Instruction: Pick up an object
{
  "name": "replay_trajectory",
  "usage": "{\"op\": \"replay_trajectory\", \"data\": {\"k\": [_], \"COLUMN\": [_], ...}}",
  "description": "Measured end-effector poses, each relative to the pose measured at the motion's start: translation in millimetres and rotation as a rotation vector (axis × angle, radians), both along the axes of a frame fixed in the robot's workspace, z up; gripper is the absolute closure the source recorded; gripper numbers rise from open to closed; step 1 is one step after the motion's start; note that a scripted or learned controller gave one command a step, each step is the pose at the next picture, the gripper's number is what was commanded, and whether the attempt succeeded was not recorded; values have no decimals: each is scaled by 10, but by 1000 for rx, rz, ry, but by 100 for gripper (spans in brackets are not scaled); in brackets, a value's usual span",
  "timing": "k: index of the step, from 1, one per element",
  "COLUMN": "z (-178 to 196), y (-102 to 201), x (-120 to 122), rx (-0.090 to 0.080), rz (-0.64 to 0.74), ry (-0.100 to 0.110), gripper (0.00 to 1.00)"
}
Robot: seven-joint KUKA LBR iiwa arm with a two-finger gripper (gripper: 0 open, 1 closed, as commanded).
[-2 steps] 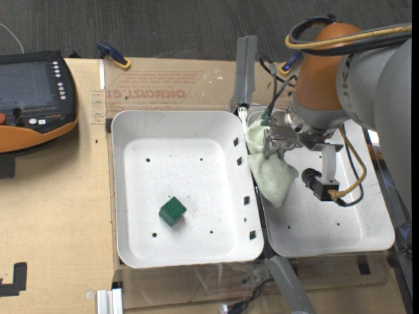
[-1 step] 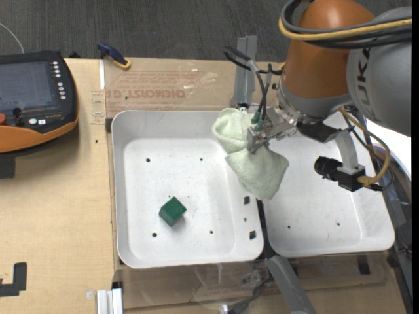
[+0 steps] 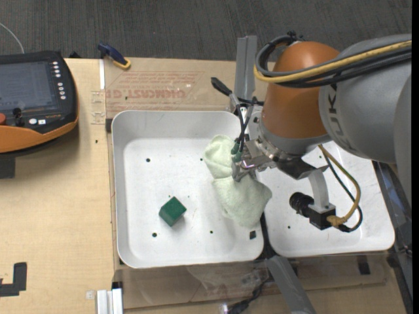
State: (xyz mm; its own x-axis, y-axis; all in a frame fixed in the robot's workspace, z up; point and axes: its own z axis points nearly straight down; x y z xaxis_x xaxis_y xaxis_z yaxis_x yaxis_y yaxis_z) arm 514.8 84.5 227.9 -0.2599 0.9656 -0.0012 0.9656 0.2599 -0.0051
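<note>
The 2-finger gripper (image 3: 243, 165) is clamped on the crumpled pale-green cloth (image 3: 237, 187) at the right side of the left shallow white bin (image 3: 131, 195). Grasp appears made; lifting clear remains. The small green cube (image 3: 173, 211) lies untouched, well apart.

Counts of items on the bench: two white bins, left (image 3: 124, 195) and right (image 3: 366, 237); one green cube (image 3: 173, 211); one pale cloth (image 3: 236, 188); one teach pendant (image 3: 33, 100); one arm with one gripper (image 3: 243, 165).
</note>
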Motion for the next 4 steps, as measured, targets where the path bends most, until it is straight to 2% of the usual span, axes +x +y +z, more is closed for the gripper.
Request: {"op": "replay_trajectory", "data": {"k": [1,2,3,4], "z": [-257,-294,-582,-504], "y": [-344,108,316,549], "x": [-379,-379,-382,-376], "rx": [0,-1,0,1], "rz": [-131,-276,-68,205], "ry": [0,-1,1,-1], "gripper": [100,100,100,100]}}
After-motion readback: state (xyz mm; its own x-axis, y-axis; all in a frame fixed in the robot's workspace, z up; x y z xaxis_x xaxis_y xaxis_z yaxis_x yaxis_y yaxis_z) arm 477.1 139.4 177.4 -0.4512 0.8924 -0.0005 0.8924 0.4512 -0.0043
